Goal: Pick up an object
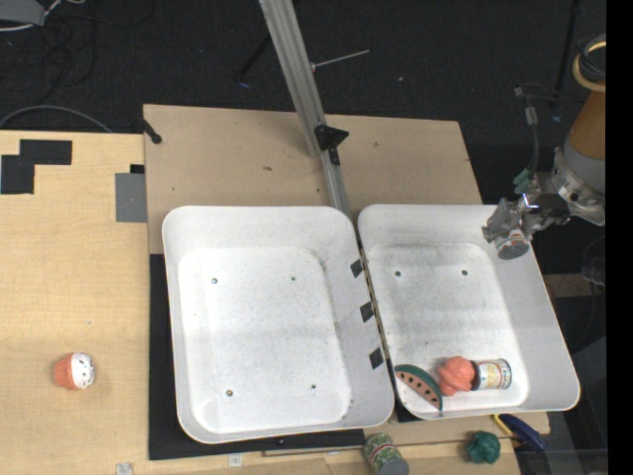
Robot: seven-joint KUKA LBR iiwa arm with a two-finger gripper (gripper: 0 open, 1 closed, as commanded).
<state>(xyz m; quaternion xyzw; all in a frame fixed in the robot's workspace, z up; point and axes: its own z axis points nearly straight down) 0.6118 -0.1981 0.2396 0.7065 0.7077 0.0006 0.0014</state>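
Hand [508, 234] over right bin [524, 295] rim | grip unreadable, blurred | arm cut off at edge

The gripper [508, 234] was seen above the right bin's [514, 305] upper right corner, while a watermelon slice toy [418, 385], a pink ball [456, 374] and a small can [493, 375] were clustered along its lower edge.

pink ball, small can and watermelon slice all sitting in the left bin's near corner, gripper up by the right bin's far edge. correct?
Wrong bin. The camera view shows the pink ball, small can and watermelon slice in the right bin's near corner. The gripper is by that bin's far edge, as you said.
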